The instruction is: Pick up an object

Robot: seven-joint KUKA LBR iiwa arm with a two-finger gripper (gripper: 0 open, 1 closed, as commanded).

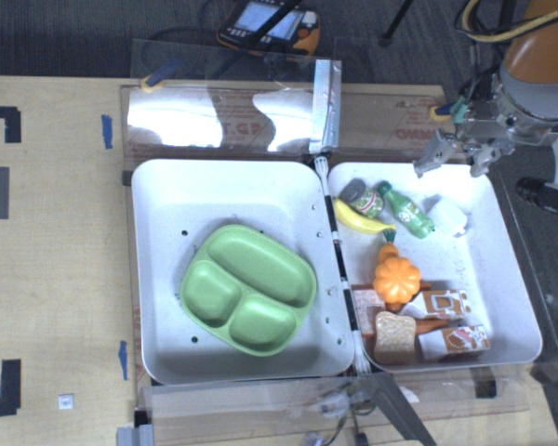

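Observation:
My gripper (455,163) hangs over the far edge of the right bin (502,277), open, with nothing between its fingers. Just below and left of it lie a green bottle (405,210), a yellow banana (362,217) and a small dark grey object (353,191). Nearer the front of that bin are an orange pumpkin (396,279), a slice of bread (395,334) and a brown-and-white carton (454,340). A green divided plate (247,288) lies in the left bin (167,203).
A clear plastic wall (223,114) rises behind the left bin, and a metal post (324,105) stands between the bins at the back. A handheld controller (265,24) lies on the floor beyond. The wooden bench (46,249) stretches to the left.

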